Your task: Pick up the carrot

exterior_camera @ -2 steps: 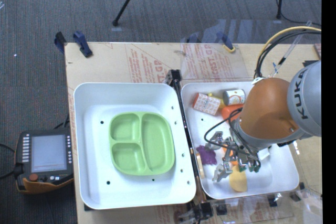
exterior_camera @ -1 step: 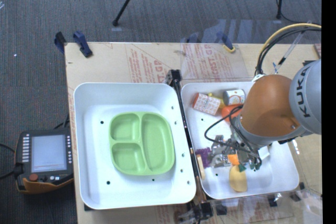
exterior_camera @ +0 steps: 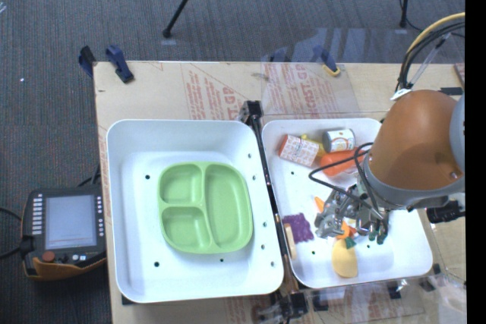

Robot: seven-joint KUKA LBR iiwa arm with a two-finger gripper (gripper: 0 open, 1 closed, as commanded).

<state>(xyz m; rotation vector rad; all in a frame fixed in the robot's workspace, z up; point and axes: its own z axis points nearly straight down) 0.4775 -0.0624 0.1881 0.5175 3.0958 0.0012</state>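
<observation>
We log the gripper (exterior_camera: 351, 222) low in the right bin (exterior_camera: 406, 258), lower right of frame, over a small carrot (exterior_camera: 347, 230). Step in hand: the approach. We cannot tell its state; next comes a firm closing on the carrot.

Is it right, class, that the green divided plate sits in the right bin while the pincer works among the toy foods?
Not quite. The camera view shows the green divided plate in the left bin, not the right. The pincer does hang over the toy foods in the right bin.

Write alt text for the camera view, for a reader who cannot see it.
The tool hangs low in the right bin over small toy foods, near a carrot, box and can. The left bin holds a green tray.
</observation>
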